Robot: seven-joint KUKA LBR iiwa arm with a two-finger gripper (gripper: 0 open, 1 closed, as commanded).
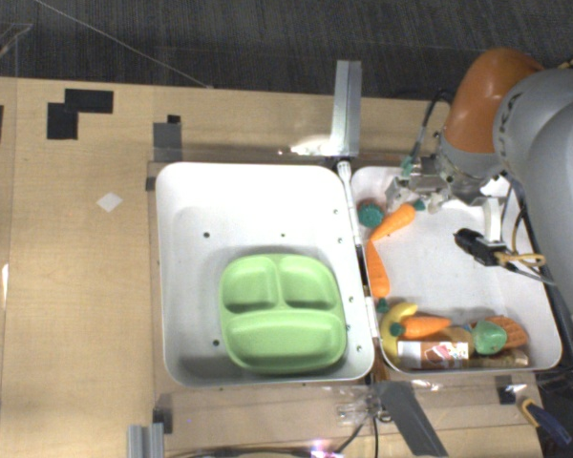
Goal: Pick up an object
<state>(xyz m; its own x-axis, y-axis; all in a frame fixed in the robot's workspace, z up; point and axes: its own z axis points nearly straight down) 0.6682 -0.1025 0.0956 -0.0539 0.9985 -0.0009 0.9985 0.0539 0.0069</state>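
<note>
Nearest, along the front wall of the right bin (554, 337): a heap of toy food, with a yellow banana (398, 315), a small carrot (426, 327) and a labelled bottle (437, 354). In the left bin (181, 256), a green divided tray (284, 311). Farther back, 2 orange carrots in the right bin: one (376, 268) by the dividing wall, another (393, 221) tilted, its upper end just under the end effector (418, 185). Grip state: cannot tell. Likely step: reaching for the tilted carrot. Next: settle lower, close squarely across its body.
</note>
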